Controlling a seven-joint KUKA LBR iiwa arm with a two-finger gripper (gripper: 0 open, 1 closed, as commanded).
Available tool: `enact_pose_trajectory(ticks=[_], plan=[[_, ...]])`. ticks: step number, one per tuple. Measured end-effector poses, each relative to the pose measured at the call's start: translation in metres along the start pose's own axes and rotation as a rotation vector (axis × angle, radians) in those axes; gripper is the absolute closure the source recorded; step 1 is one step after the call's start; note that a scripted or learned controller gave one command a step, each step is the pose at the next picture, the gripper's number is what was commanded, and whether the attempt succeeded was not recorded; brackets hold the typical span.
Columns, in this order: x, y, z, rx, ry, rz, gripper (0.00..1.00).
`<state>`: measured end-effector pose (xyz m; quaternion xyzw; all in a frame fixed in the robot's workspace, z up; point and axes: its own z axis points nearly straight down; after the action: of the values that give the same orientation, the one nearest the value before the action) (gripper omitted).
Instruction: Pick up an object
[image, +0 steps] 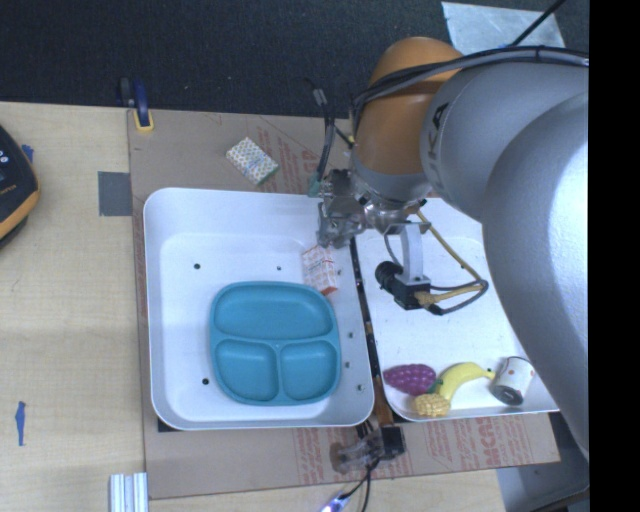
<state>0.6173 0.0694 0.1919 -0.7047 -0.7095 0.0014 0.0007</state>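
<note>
My gripper (333, 232) hangs over the far right corner of the left bin (180, 250), under the orange wrist band. A small red-and-white packet (320, 269) sits right below it, touching or nearly touching the gripper's tip; the view does not settle whether it is gripped. A blue three-compartment plate (275, 340) lies in the middle of the left bin. The right bin (470, 330) holds a purple bunch of grapes (410, 377), a yellow banana (462, 379), a corn cob (432, 405) and a small silver can (512, 381) along its near edge.
A patterned sachet (251, 160) lies on the cardboard behind the left bin. A black cable fitting (400, 288) dangles from the arm over the right bin. A yellow-and-black device (12, 185) sits at the bench's left edge. The arm's grey body covers the right bin's far side.
</note>
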Motion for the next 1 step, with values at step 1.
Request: enact_pose_trajectory(ticks=[1], plan=[[-0.0258, 0.0359, -0.018, -0.001, 0.0, 0.003, 1.0]])
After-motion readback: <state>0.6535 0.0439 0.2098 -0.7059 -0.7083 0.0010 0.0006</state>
